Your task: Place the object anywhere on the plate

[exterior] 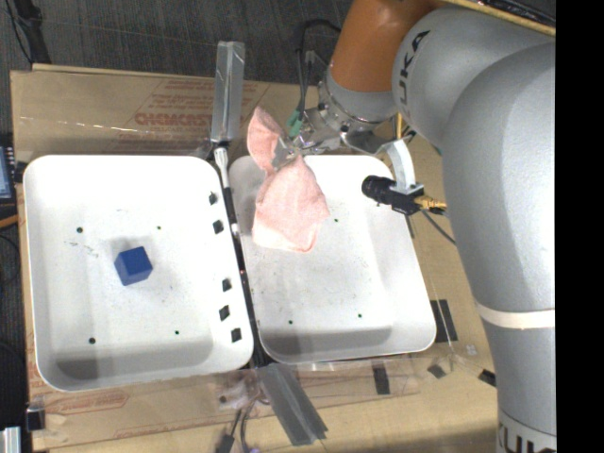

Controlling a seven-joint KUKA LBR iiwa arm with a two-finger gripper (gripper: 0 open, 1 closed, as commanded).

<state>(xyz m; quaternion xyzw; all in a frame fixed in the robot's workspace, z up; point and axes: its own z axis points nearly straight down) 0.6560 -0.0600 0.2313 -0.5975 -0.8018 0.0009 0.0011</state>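
Pink cloth (291, 206) hangs from the tool (300, 149) over right bin's (377, 291) far-left edge.

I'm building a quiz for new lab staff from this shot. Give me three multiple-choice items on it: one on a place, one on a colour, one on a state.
1. Where does the small blue cube lie?
A. in the left white bin
B. in the right white bin
C. on the cardboard outside the bins

2. What colour is the crumpled cloth?
A. green
B. pale pink
C. black

3. How is the cloth placed?
A. folded flat under the cube
B. draped over the left bin's far corner
C. hanging from the claw over the right bin's upper left part

Answers:
1 A: the cube rests on the left bin's floor.
2 B: the fabric is light pink.
3 C: its top is bunched at the claw and the rest droops below.
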